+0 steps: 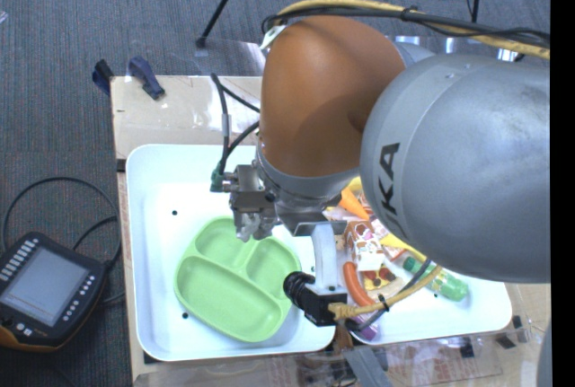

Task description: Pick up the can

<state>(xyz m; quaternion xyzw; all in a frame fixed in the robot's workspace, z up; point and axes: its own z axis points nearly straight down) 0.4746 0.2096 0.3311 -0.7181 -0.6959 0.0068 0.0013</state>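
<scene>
Arm low over the two bins, hand hidden.

The green divided plate (235, 279) lies in the left bin (153, 197); the gripper (254, 219) hangs at its upper edge, its grasp impossible to judge. Rightward, mixed items crowd beneath the arm; I cannot pick out the can.

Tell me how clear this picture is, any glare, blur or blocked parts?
Camera view: even lighting, fairly sharp; soft shine on the orange band and a light sheen on the left bin; the arm looms large and covers most of the right bin; the green tray is crisp.
</scene>
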